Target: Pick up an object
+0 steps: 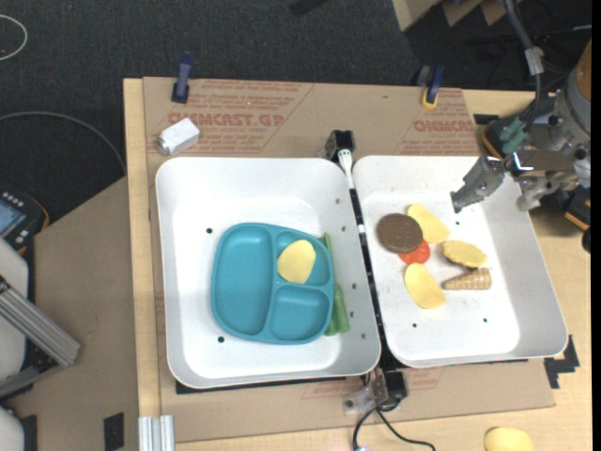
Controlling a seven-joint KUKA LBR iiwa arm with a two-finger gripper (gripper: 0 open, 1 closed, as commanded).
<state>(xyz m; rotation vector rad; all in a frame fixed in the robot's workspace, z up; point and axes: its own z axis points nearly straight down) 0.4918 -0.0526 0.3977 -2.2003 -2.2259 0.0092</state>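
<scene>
In the right bin (526,327) lie several play-food pieces: a brown round cookie (400,232), a yellow chip (428,223), a small red piece (418,251), a yellow oval (464,253), a ribbed tan cone (468,279) and a yellow slice (424,287). My gripper (500,194) hangs over the bin's upper right part, above and to the right of the pieces. It is open with nothing between its fingers; the left finger (472,186) slants down toward the yellow chip.
The left bin (188,346) holds a blue divided tray (272,283) with a yellow piece (297,261) in one compartment, and a green strip (335,299) along the tray's right side. A white block (178,136) lies on the cardboard behind it.
</scene>
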